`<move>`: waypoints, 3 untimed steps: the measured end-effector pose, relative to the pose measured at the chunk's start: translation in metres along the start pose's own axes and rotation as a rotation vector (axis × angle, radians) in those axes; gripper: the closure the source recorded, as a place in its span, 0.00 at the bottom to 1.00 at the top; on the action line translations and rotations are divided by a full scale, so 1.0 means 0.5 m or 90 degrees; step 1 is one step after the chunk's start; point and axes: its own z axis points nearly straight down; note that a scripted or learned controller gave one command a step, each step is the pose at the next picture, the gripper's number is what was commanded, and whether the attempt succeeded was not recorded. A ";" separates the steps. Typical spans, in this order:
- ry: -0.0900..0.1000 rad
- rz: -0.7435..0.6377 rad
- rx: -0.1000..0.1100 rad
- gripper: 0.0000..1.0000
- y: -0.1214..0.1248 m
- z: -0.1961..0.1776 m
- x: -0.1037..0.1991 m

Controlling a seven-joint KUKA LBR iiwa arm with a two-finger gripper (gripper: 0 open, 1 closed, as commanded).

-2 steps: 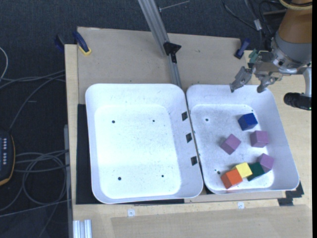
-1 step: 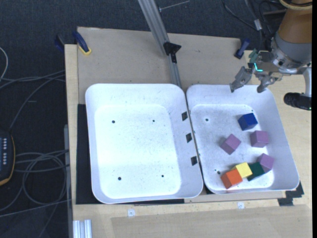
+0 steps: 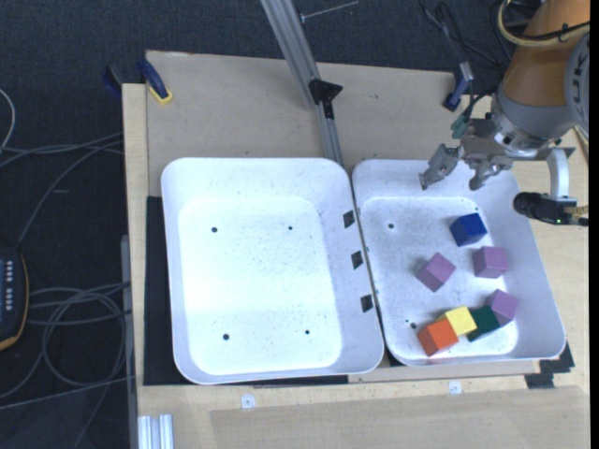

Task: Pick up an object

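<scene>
Gripper [image 3: 459, 173] hangs above far edge of right bin [image 3: 393, 340], fingers spread wide, nothing between them; blue block [image 3: 467, 228] lies just below it in bin, apart from neighbours; purple blocks [image 3: 435, 271] near middle; orange block [image 3: 436, 336], yellow block [image 3: 460, 321], green block [image 3: 484, 320] touching in row at near rim. Blocks look small, light, rigid, likely smooth; best taken across two flat opposite faces; blue one easiest, clear on all sides.

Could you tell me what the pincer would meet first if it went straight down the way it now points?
Probably the bare floor of the right bin near its far edge. The open pincer points down there; the blue block sits nearer the camera, though depth is unclear.
</scene>
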 end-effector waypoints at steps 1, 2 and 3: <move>0.000 0.000 0.000 0.00 0.012 0.094 0.012; 0.000 0.000 0.000 0.00 0.011 0.200 0.014; 0.000 0.000 -0.006 1.00 0.015 0.169 0.014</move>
